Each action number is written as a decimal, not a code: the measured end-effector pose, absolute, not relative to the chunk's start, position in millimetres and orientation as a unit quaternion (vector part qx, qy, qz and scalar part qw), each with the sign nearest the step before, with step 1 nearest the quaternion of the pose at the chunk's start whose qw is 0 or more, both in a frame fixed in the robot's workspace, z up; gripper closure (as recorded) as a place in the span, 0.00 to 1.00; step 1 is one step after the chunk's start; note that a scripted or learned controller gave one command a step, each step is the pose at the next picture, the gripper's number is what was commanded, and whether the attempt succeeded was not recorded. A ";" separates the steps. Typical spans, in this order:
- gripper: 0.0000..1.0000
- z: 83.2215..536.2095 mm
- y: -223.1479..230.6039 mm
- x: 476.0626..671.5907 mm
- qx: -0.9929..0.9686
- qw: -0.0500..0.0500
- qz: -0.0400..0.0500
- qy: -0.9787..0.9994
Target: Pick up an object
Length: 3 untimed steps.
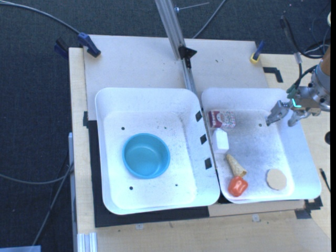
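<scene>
Camera view looks down at a slant on a counter (157, 62) carrying two shallow white bins side by side. In the left bin (152, 101) sits a round blue bowl (146, 155), upright, toward the bin's left half and well apart from its walls.

Five small things lie in the right bin (252, 96). A dark red and white carton (221, 119) lies near the bin's upper left corner. Just below it is a small white block (221, 140), close to the left wall. Below that lies a tan cone (236, 165), tilted, its lower end just beside a red pepper (238, 186) at the front edge of the bin. A round beige cookie (276, 179) rests near the front right corner, apart from the pepper.

From the right comes the arm (324, 85). Its end effector (283, 117) hovers over the upper right part of the right bin, above the rim area and well apart from all five things. Two grey fingers (274, 114) point down and to the left with a visible gap between them, spread moderately, and nothing sits in that gap.

A metal pole (169, 17) runs from the top of the view down to the strip between the bins. A blue clamp (89, 43) grips the board's upper left corner, and a yellow clamp (255, 56) sits at its upper right.
</scene>
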<state>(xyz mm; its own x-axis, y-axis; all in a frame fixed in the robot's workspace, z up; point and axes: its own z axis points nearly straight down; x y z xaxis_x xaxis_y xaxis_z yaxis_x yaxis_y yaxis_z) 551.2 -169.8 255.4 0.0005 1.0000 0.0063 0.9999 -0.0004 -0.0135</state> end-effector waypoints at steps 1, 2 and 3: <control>0.00 258.7 -169.9 552.3 -0.707 0.004 0.001 -0.707; 0.00 193.8 -169.2 549.9 -0.707 0.009 0.004 -0.707; 0.00 149.3 -172.1 545.7 -0.708 0.008 0.003 -0.707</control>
